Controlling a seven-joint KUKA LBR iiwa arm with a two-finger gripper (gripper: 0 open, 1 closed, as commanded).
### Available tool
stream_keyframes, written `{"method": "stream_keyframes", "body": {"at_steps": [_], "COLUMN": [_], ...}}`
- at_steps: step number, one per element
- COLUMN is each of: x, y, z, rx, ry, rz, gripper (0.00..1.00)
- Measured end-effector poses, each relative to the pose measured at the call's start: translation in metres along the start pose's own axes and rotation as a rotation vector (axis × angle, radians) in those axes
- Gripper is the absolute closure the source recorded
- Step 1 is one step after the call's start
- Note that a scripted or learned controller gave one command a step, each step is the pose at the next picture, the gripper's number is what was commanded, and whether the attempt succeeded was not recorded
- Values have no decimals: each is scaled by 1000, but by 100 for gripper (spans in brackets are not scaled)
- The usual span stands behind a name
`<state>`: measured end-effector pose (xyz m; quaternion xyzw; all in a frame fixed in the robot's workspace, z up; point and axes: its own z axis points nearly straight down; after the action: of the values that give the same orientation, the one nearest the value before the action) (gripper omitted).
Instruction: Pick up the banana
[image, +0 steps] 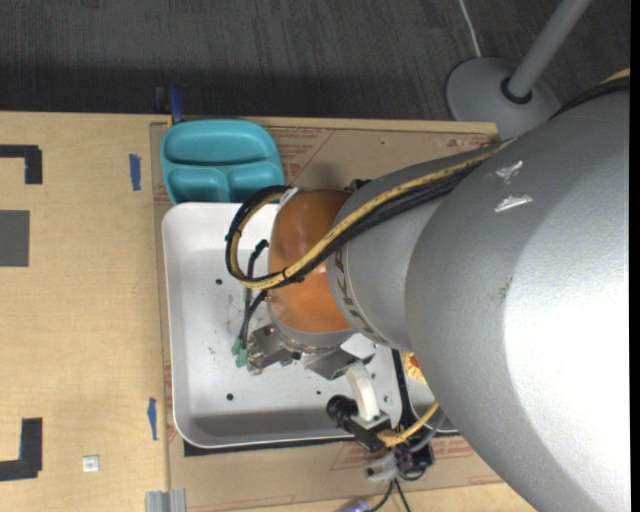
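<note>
Reaching in over white bin (190, 330) w/ grey arm (520, 300), orange band (305, 265) right above bin centre. Gripper hidden beneath wrist, so can't tell its state. Banana: prob. the yellow sliver (415, 372) at bin's right edge, under arm, mostly covered. Teal tray (220, 160) just behind bin. Judging progress: approach stage, nothing visibly picked up, grasp + lift left.

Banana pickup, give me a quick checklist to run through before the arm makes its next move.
1. Banana located: cannot tell, the arm covers much of the bins.
2. Gripper over a bin: ok, the gripper is above the white bin.
3. Banana in grasp: not ok, none seen there.
4. Teal tray out of the way: ok, beyond the bin's far edge.
5. Cables: ok, running along the wrist.
</note>
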<state>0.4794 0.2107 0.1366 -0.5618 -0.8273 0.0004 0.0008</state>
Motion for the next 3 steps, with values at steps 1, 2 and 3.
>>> {"method": "stream_keyframes", "body": {"at_steps": [1,2,3], "x": [0,0,0], "y": [1,1,2], "z": [-10,-20,-29], "rx": [-2,-4,-6], "ry": [0,0,-1], "rz": [0,0,0], "gripper": [100,100,100]}}
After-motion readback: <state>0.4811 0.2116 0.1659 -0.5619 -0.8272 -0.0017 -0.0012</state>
